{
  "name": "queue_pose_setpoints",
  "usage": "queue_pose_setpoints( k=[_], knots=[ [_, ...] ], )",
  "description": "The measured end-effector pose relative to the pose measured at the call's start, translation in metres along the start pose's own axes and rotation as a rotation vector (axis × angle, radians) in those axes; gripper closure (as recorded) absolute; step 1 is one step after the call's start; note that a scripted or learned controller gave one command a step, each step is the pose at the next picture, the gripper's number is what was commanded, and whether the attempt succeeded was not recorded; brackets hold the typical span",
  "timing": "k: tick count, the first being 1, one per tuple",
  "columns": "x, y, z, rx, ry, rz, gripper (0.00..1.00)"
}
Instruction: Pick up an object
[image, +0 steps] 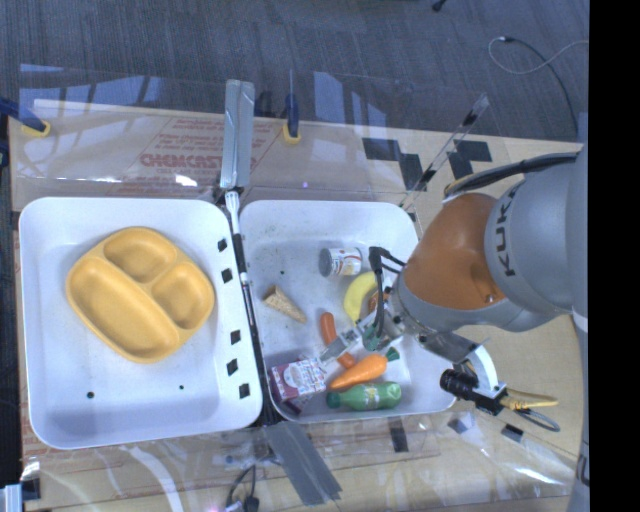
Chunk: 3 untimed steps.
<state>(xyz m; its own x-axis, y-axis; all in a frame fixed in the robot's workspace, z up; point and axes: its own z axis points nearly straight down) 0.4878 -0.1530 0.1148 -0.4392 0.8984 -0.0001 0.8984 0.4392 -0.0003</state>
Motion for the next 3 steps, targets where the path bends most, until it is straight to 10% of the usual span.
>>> queue_pose_setpoints(
  k=[1, 2, 3],
  knots=[
    [0.0, 0.001, -0.01, 0.0, -0.001, -0.006, 1.0],
    [0.013, 0.028, -0.119, 0.001, 0.001, 0.487, 1.0],
    [0.047, 0.031, -0.064, 0.003, 0.002, 0.11, 1.0]
  ],
)
